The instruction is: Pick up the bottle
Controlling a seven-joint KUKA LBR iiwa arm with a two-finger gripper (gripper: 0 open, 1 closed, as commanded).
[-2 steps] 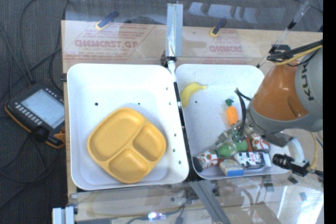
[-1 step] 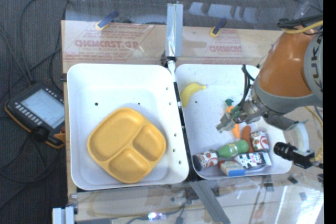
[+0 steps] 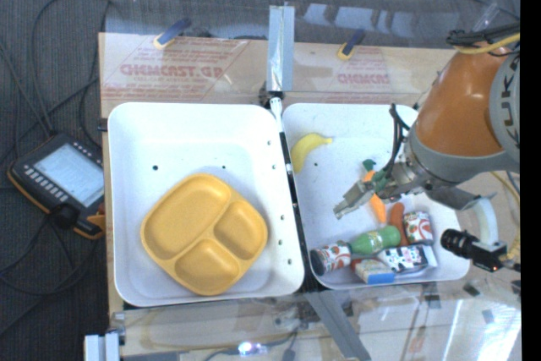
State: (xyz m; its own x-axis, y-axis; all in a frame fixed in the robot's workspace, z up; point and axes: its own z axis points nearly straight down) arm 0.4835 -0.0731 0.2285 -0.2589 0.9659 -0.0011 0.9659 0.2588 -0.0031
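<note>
The bottle (image 3: 365, 245) lies on its side near the front wall of the right bin (image 3: 338, 127). It has a green body and a red and white label at its left end. My gripper (image 3: 353, 200) hangs over the middle of that bin, just above and slightly left of the bottle's green part, and is apart from it. An orange carrot (image 3: 377, 205) with a green top lies right beside the gripper, partly under it. Nothing is seen held in the gripper.
A yellow banana (image 3: 308, 146) lies at the right bin's back left. A red can (image 3: 418, 226) and a white and blue box (image 3: 396, 263) crowd the bottle at the front right. A yellow divided plate (image 3: 204, 234) sits in the left bin (image 3: 169, 131).
</note>
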